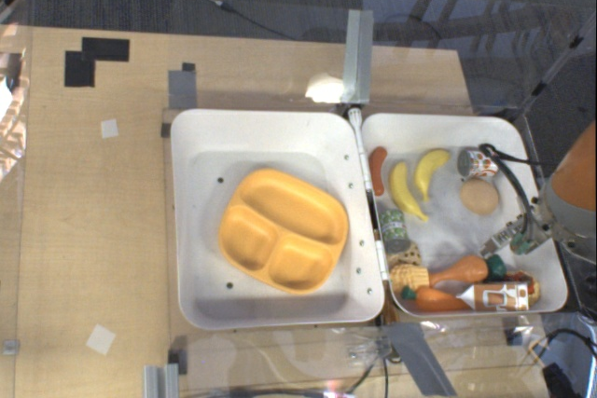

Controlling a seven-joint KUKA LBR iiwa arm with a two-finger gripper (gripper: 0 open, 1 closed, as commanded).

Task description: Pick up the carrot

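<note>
Sitting in the left bin (187, 200) is a yellow divided plate (283, 228), while the carrot (438, 299) lies along the right bin's (556, 289) front edge, and the gripper (508, 238), its opening impossible to tell, hovers nearby.

An orange carrot (438, 299), two yellow bananas (417, 182), and a yellow-orange tray (282, 229) lie in white bins (187, 200).

Bins (270, 130) look smooth white plastic; bench (93, 238) matt pale wood; yellow plate (283, 229) glossy plastic; carrot (437, 299) smooth, slightly shiny.
</note>
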